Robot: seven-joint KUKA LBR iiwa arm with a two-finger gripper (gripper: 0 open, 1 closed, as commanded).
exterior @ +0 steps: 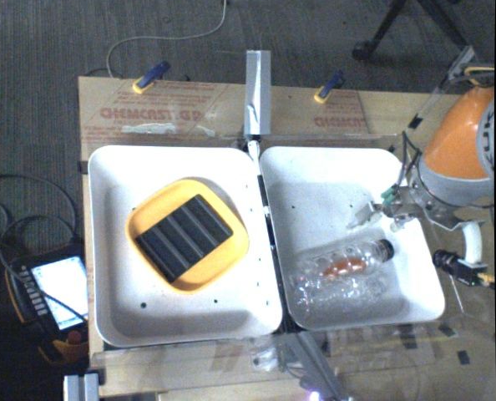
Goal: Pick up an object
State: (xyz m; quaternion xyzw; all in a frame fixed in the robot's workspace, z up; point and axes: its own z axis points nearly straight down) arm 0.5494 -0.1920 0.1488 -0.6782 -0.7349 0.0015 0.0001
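A yellow pad-like object (pixel 189 234) with a black ridged top lies tilted in the left bin (pixel 114 174). In the right bin (pixel 315 174), a clear plastic bottle (pixel 344 270) with a black cap and a reddish patch inside lies on its side near the front. My gripper (pixel 382 211) hangs over the right side of the right bin, just above and behind the bottle's cap end. Nothing shows in its grasp. The arm's orange band (pixel 458 144) sits over the bin's right edge.
A metal post (pixel 257 90) stands behind the seam between the bins. Two blue-and-yellow clamps (pixel 150 76) hold the board at the back. Cables and a lit tablet (pixel 56 286) lie on the floor at the left.
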